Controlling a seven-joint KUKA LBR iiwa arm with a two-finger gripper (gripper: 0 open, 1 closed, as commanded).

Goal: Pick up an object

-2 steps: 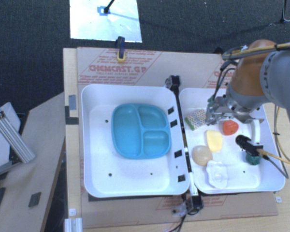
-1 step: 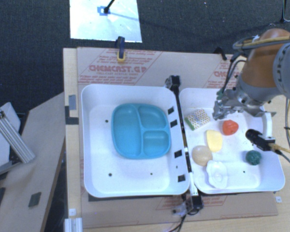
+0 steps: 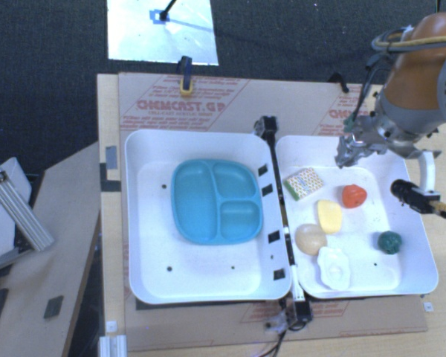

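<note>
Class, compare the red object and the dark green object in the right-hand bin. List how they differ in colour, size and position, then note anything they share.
Colour: the red object is bright orange-red; the dark green object is deep teal-green.
Size: the red object looks slightly larger than the green one.
Position: the red object lies nearer the gripper; the green one sits closer to the bin's near right corner.
Shared: both are small, rounded and rest loose in the right bin.

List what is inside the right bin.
The right bin holds a patterned block, red piece, yellow piece, tan piece, white piece, green ball. The gripper covers its far edge.
</note>
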